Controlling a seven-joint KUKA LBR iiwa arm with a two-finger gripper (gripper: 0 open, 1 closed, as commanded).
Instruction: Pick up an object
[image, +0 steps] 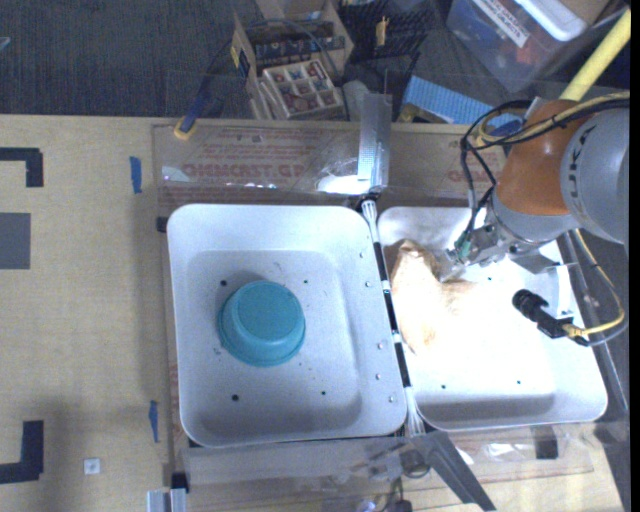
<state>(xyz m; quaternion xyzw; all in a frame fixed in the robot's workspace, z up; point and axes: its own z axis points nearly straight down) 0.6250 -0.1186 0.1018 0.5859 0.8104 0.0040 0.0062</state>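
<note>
An upturned teal bowl (262, 321) sits in the middle of the left bin (200, 240). In the right bin (520, 395) a pale tan, crumpled soft object (425, 295) lies against the left wall, partly washed out by glare. My gripper (462, 252) hangs low at the upper right edge of that tan object, under the orange-banded wrist (535, 170). Its fingertips are lost in the bright glare, touching or just above the tan object.
A black cable connector (535, 308) dangles over the right bin's right side. Boxes and clutter stand beyond the bins at the top. The bench stretches out flat to the left with black tape marks.
</note>
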